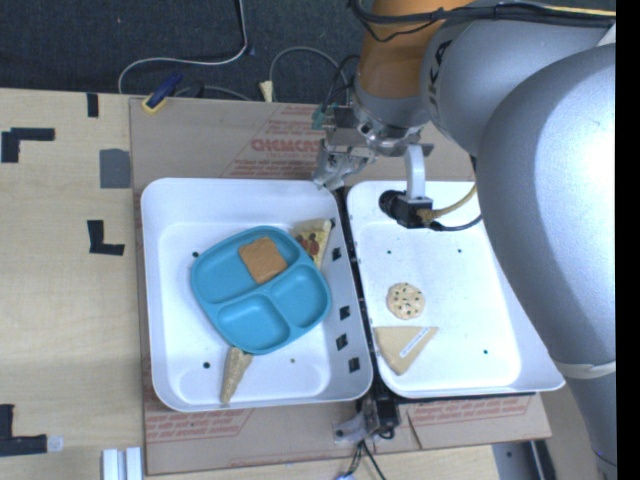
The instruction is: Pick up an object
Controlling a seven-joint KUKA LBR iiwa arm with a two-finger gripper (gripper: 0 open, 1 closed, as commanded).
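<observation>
— Pale wood for the bench [60,268], dark carpet beyond its far edge, a sheet of printed cardboard [270,138] under the work. What takes up most of it?

— That grey arm [540,168], coming in from the right and covering that whole side. Its orange band [400,38] sits at the far edge, and the jaws hang just below it, over the far rims where the two bins meet.

— Open or closed?

— I can't tell from where I stand; they are small and seen end-on.

— And the bins?

— Two shallow white ones, side by side and touching. The left bin [160,208] holds a blue divided plate [250,318], lying flat and a little skewed. A wafer cone [234,373] lies at the plate's near edge, its wide end tucked under it and its tip pointing at the near wall.

— The right one?

— The right bin [470,268] has a pale triangular wedge [403,346] near its front left corner.

— Smaller things?

— A pizza slice [314,238] sits between the plate's far right edge and the left bin's right wall. A square brown cracker [263,259] rests in the plate's far compartment. A round speckled cookie [405,300] lies just beyond the wedge, apart from it. All of these are well apart from the jaws.
</observation>
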